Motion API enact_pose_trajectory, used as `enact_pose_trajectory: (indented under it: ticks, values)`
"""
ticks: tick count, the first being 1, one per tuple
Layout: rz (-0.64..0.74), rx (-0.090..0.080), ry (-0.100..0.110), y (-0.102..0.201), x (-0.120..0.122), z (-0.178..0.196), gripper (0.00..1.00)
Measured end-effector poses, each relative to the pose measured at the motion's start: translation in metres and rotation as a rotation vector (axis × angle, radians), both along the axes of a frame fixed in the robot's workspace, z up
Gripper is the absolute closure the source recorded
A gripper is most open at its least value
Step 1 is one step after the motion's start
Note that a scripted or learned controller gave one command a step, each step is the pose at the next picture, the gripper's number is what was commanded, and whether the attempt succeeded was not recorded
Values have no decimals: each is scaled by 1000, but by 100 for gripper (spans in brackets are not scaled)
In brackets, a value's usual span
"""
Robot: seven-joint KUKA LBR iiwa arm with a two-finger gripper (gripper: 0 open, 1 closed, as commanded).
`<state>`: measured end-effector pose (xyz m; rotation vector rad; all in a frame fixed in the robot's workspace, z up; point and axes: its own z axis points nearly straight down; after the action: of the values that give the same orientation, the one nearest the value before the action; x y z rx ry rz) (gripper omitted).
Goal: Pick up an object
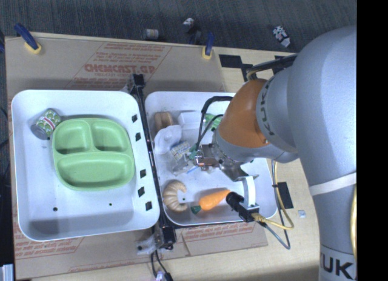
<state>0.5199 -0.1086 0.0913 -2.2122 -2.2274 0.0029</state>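
So the grey arm (pixel 315 122) with the orange band comes in from the right and hangs over the right bin (pixel 159 101), and the end effector (pixel 203 161) sits low over the middle of that bin. Honestly can't tell how the end effector stands, wide or narrow, since the wrist blocks most of it and what's left is a jumble of metal and wires. Nothing visibly held in it either.

Stuff in the right bin, going by the end effector: just to its left, pretty much under the tip, there's a crinkly clear plastic wrapper thing (pixel 179 152), and above-left of that a crumpled white piece (pixel 167 135). Further up toward the bin's top-left corner is a small tan roundish object (pixel 162 120). Below the end effector lies an orange carrot (pixel 212 201) with a green end, stretched out sideways near the bottom wall. Right beside the carrot's green end, below-left of the end effector, is a beige shell-looking piece (pixel 174 194).

Well off to the left, in the left bin (pixel 24 213), there's a green divided plate (pixel 93 152), and a little round can (pixel 46 122) touching its upper-left corner.

Both bins sit on a cardboard sheet (pixel 121 59) on the desk (pixel 291 225), with a blue clamp (pixel 27 37) at the far-left corner.
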Motion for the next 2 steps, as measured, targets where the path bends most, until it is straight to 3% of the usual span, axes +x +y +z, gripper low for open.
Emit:
enact_pose_trajectory:
  ticks: [1, 2]
  values:
    - [3, 0, 1, 0, 0, 10, 100]
    - [-3, -2, -4, -69, -33, 80, 100]
